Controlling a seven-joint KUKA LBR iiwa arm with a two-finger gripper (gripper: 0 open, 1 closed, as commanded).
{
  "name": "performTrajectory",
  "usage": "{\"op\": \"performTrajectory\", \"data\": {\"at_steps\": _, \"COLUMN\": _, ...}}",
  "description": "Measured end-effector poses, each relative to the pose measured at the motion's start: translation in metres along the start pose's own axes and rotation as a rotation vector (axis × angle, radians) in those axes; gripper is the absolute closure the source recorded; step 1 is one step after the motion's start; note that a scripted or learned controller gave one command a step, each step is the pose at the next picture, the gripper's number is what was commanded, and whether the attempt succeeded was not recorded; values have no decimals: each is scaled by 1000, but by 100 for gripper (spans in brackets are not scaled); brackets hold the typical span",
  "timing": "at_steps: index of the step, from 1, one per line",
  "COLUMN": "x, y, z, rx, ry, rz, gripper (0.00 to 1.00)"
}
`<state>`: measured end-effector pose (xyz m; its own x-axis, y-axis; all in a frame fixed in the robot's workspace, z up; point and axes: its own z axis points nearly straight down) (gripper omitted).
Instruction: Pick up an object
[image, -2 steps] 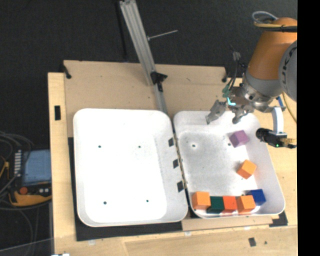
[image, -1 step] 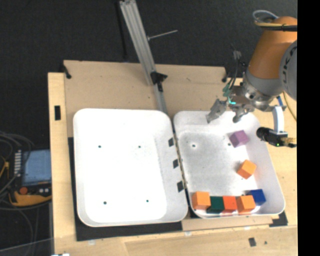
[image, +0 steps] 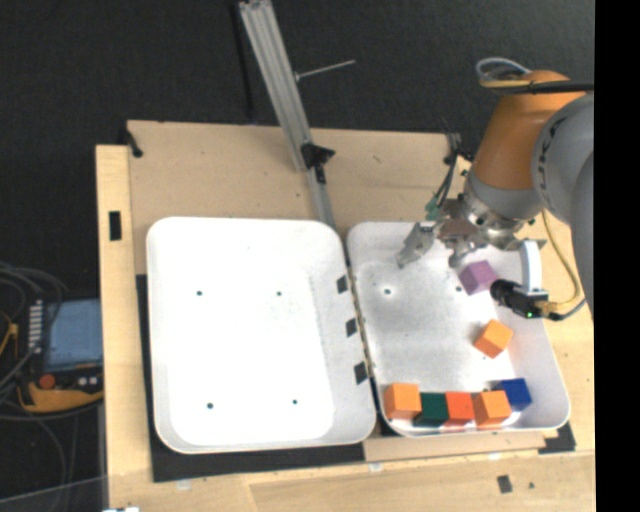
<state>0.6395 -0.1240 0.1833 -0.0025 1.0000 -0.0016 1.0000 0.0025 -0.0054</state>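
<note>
In the right bin (image: 400, 330) lie several small blocks. A purple block (image: 477, 275) rests near the far right, and an orange block (image: 492, 338) lies below it. Along the front wall sit an orange block (image: 402, 399), a green one (image: 433, 407), a red-orange one (image: 459, 405), another orange one (image: 491, 406) and a blue one (image: 515, 392). My gripper (image: 432, 254) hovers over the bin's far side, just left of the purple block. It is open, with nothing between its fingers.
The left bin (image: 250, 330) lies beside the right one, with small clips along the shared edge. A slanted metal rail (image: 290, 110) runs from the top down to the bins' far edge. A black cable part (image: 510, 295) hangs off the wrist near the purple block.
</note>
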Motion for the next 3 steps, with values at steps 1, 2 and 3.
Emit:
{"op": "performTrajectory", "data": {"at_steps": 1, "x": 3, "y": -3, "z": 43, "rx": -1, "ry": -1, "rz": 3, "gripper": 0}}
{"op": "performTrajectory", "data": {"at_steps": 2, "x": 1, "y": -3, "z": 88, "rx": -5, "ry": -2, "rz": 6, "gripper": 0}}
{"op": "performTrajectory", "data": {"at_steps": 3, "x": 0, "y": -2, "z": 74, "rx": -12, "ry": 0, "rz": 12, "gripper": 100}}
